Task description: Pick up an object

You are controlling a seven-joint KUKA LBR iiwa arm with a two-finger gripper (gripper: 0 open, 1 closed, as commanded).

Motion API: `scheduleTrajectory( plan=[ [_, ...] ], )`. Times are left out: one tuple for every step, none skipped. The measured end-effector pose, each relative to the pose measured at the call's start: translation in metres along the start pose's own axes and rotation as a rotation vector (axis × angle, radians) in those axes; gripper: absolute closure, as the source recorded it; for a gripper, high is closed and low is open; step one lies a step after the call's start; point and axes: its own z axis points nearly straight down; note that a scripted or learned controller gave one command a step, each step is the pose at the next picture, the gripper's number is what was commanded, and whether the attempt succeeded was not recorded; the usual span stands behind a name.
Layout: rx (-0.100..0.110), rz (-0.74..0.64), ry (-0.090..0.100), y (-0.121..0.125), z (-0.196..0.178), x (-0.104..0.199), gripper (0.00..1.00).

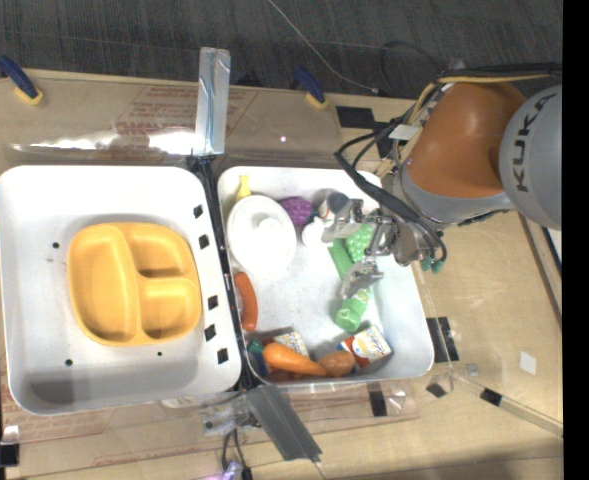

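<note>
My gripper (366, 260) hangs low inside the right bin (406, 298), near its right wall. It sits directly over a green object (344, 255) and seems to touch it. A second green piece (351, 314) lies just below the gripper. A white round dish (262, 233) rests at the bin's left, with a purple item (296, 210) and a small yellow item (242, 186) behind it. Along the front lie a carrot (292, 360), a red-orange sausage shape (246, 302) and a small printed carton (370, 345).
The left bin (24, 208) holds a yellow divided tray (134, 280). A metal clamp post (213, 98) stands behind the wall between the two bins. Cables (374, 153) loop off the arm above the right bin's back edge.
</note>
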Motion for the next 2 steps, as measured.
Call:
scheduleTrajectory(
  plan=[
    [-0.001, 0.049, -0.005, 0.015, 0.093, 0.062, 0.0],
    [0.0, 0.01, -0.016, -0.038, 0.098, 0.069, 0.0]
  ],
)
